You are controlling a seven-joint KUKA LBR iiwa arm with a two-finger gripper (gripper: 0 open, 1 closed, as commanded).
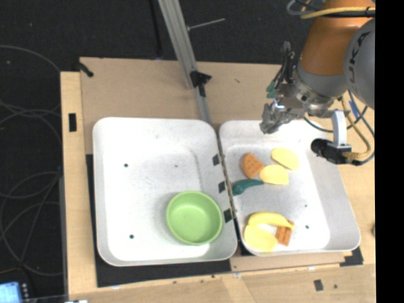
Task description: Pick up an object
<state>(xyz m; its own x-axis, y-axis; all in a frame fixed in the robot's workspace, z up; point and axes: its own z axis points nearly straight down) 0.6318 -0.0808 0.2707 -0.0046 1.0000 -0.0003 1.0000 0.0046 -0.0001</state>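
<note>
Over the far rim of the right bin (328, 188), at about one o'clock from the middle of the bench, hangs the gripper (270, 126), a dark metal claw below the arm's (331, 40) glossy orange band and grey wrist. How far its tips are parted cannot be told from this slant, and nothing shows gripped in it. Both bins are shallow white trays with rounded corners and a dull, slightly speckled floor, set side by side on a tan board. Below the claw, toward six o'clock, lies a cluster of small toys: a ridged orange piece (251, 165), a smooth pale yellow oval (285, 158) at its three o'clock, and a second yellow oval (275, 175) just below, touching or nearly touching a teal handle-like piece (246, 185) that points toward nine o'clock. Near the bin's front edge, at six o'clock, sits a curved yellow banana-like shape (269, 219) over a flat yellow disc (259, 237), with a small orange ribbed block (284, 235) beside them. In the left bin (126, 150), a round light green plastic bowl (194, 217) with a smooth rim rests toward five o'clock. A grey metal strut (180, 43) slants up from between the bins toward eleven o'clock.
</note>
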